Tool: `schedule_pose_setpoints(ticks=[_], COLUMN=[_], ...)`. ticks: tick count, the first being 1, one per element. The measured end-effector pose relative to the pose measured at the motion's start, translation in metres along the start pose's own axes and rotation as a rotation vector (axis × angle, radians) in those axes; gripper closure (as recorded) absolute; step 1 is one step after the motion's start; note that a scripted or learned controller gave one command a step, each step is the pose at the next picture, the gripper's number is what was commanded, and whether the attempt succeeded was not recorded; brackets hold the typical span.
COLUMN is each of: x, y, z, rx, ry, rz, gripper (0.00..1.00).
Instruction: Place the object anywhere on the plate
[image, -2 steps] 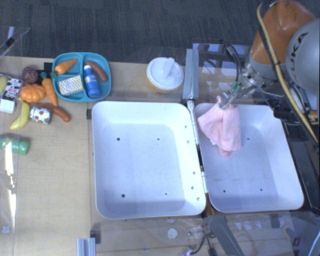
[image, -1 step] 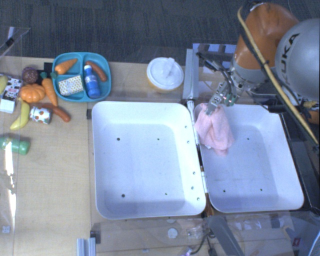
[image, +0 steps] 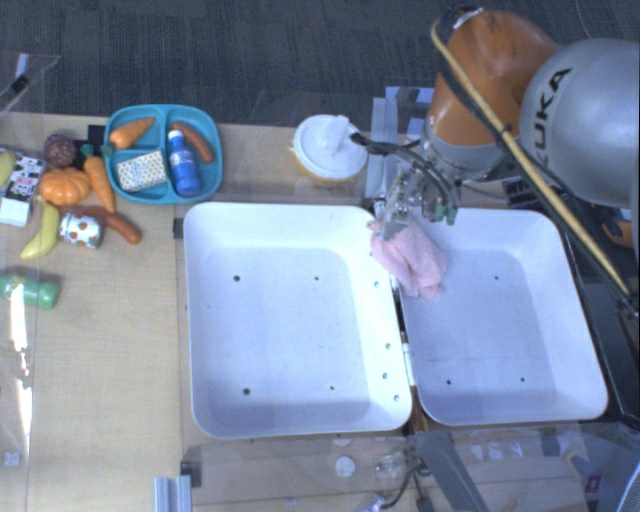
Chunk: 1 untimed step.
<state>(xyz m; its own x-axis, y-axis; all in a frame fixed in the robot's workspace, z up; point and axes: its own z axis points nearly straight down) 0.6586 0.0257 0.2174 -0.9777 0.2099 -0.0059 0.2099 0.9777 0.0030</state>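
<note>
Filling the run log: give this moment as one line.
pincer: above right bin's far-left corner | pink cloth: hanging beneath it, grasp unclear | plate: not reached

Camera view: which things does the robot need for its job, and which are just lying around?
For the job:
pink cloth
end effector, just above the cloth
blue plate

Just lying about:
toy pumpkin
toy banana
green toy
white tub

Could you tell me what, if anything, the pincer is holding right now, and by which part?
The pincer appears to hold a pink cloth by its upper edge; the rest hangs crumpled below, over the right bin's left rim.
</note>
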Motion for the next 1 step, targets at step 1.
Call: schedule_pose_setpoints(ticks=[1], x=[0.0253], y=[0.0446], z=[-0.0049], rx=[0.0], ry=[0.001], rz=[-0.213], gripper=[1.0])
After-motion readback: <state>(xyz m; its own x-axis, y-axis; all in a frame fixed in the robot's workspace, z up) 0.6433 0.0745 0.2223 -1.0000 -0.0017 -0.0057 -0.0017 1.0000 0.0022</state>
